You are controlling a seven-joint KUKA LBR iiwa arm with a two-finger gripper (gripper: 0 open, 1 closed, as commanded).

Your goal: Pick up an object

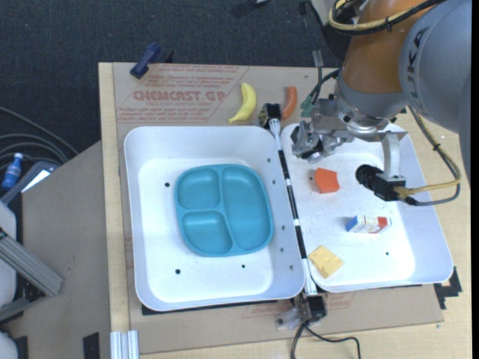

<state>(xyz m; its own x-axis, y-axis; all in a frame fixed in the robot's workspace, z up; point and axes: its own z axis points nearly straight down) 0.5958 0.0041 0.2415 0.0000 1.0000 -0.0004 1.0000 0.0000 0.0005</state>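
Open floor around orange block (325, 180)

A teal divided plate (223, 208) is seen in the white left bin (142, 200). In the white right bin (419, 253) an orange block (325, 180), a pale yellow wedge (325, 261), and a small carton (367, 224), seemingly white, blue and red, are shown. A yellow banana (244, 103) is seen on the tan board (187, 96).

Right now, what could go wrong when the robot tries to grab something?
The gripper hangs near the divider between the bins, so it might bump that wall. The orange block is small and may slip away. The yellow wedge sits close to the bin's edge, which is hard to reach.
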